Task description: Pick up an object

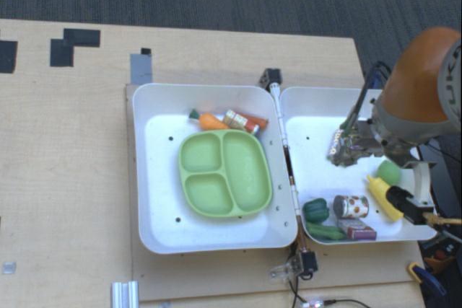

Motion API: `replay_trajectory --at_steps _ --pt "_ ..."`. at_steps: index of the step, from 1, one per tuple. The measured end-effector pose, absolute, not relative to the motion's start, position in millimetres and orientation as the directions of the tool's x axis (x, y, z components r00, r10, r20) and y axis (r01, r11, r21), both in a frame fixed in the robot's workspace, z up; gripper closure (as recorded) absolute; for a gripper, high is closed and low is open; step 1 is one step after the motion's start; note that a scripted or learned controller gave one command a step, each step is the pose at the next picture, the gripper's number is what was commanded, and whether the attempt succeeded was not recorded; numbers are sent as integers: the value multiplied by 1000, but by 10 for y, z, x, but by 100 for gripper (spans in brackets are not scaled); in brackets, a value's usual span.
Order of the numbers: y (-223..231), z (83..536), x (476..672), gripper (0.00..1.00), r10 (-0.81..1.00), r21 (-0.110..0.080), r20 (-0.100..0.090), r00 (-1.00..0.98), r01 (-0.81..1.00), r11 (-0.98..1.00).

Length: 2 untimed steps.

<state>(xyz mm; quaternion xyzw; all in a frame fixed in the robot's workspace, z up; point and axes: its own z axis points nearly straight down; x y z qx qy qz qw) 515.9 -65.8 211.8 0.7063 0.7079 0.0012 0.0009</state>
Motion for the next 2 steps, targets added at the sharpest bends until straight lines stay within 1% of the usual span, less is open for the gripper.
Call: replay_trajectory --at_steps 1,2 --pt "-457 2158 4876 100 1000 0 1 -4 1000 4" --pt "-932 1441 5794 100 1000 2 0 -3 1000 3"
